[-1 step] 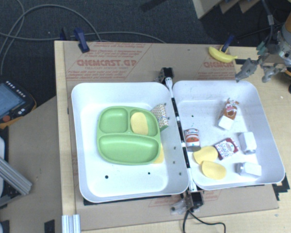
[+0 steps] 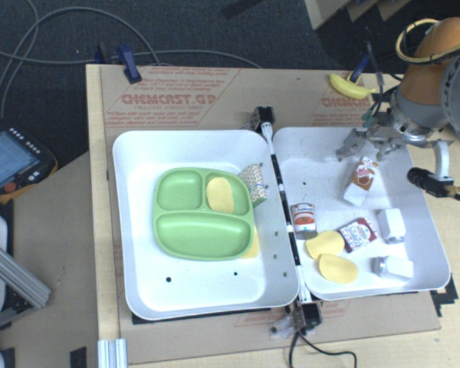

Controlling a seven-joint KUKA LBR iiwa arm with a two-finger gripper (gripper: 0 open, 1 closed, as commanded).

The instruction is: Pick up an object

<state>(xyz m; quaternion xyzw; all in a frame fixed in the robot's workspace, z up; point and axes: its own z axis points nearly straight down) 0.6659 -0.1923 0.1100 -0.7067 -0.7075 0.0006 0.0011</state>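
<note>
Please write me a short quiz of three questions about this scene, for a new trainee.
1. True or false: the green tray lies in the left bin.
2. Which is nearest to the gripper? A) red-and-white packet B) small can C) banana
3. What lies in the tray's upper right compartment?

Key:
1. True
2. A
3. A yellow piece

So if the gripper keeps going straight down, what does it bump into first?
Probably the small red and white packet just below the gripper, or the right bin's white floor beside it. Depth is hard to judge from this slanted view.
</note>
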